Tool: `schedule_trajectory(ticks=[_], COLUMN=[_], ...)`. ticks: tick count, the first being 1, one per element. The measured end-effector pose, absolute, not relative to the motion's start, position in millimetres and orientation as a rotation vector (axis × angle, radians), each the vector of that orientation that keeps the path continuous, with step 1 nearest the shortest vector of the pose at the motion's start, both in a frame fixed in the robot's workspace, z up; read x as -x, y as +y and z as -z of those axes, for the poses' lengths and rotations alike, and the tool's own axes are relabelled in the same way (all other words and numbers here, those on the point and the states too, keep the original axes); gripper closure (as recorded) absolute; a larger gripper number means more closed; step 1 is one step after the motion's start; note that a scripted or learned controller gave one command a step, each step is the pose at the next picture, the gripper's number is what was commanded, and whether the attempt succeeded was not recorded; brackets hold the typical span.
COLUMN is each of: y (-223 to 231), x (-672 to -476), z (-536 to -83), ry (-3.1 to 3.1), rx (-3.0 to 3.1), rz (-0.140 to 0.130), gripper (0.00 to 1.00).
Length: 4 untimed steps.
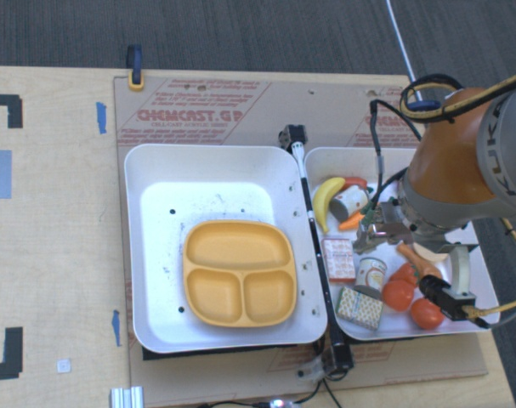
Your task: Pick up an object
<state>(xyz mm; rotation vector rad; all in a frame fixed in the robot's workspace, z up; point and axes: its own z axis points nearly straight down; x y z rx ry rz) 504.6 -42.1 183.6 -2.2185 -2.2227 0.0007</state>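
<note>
**Arm low over the crowded right bin**

Pale wood-grain desk (53,253), marked with blue tape and black corner brackets. On it, a brown board (198,109) printed in red, with dark grey carpet (240,15) beyond. Left bin (147,228): shallow, white, glossy, round-cornered, scuffed inside. In it, a smooth yellow-orange tray (239,272) with three compartments, one long above two small. Right bin (326,164): same make, touching the left one. Inside, a curved yellow banana (324,201), a flat red-and-white packet (338,257), a small round can (372,272), a speckled block (360,307) and two glossy red tomatoes (411,300), close together. Gripper (370,228) low over that clutter, just beside the packet; impossible to tell whether the fingers are open or closed, or gripping anything. Above it, the rounded orange band (449,151), looped with black cable.
</note>
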Motion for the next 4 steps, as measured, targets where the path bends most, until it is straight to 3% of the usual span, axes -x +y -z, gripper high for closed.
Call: schedule_trajectory(ticks=[1,2,3,4], y=[-113,2,2,2], x=[-479.7,-530.1,-530.0,-530.0], z=[-168,-187,-187,-187], ry=[-2.219,-2.222,-2.222,-2.222], rx=[2.221,2.218,2.219,2.219], rz=[-0.003,-0.001,-0.003,-0.003], gripper=[1.00,1.00,0.00,0.00])
